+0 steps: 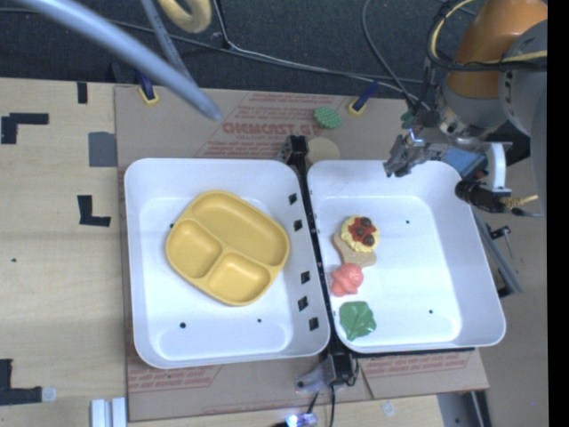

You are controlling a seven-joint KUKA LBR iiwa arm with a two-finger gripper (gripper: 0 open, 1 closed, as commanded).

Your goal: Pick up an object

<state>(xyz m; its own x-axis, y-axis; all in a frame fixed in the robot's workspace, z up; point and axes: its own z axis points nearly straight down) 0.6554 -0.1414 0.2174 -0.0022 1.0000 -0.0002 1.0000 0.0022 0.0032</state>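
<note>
While nothing is held, three small toy foods lie along the right bin's (462, 265) left side: nearest a green leaf (356, 318), then a pink lump (348, 279), then a yellow tart with red topping (358, 237). Left bin (147, 238) holds a yellow divided plate (227, 246). Farther right, the tool (404, 160) hovers over the far rim, its opening unclear.

tart (357, 237), pink piece (347, 279), green leaf (356, 319), right bin (444, 265)
</note>
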